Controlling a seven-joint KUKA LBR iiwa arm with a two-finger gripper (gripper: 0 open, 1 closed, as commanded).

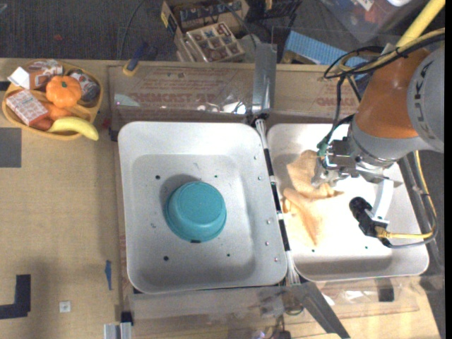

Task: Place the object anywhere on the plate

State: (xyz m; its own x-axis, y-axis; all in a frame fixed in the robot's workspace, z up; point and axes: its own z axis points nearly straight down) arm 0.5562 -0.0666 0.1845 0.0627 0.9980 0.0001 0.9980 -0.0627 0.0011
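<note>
The gripper (329, 176) hangs low in the right bin (413, 260), right at the tan object (305, 189) lying toward that bin's left wall; whether it has closed on the object cannot be told from this slant. The teal plate (196, 210) sits upside-down-looking in the middle of the left bin (141, 154). To do this well, I judge the grasp needs confirming before lifting, then a carry clear over the shared rim between bins.

The round teal plastic plate (196, 210) lies in the left shallow white bin (141, 154), well left of the gripper (329, 176). The crumpled tan cloth (308, 189) lies in the right shallow white bin (409, 260), under and left of the gripper.
</note>
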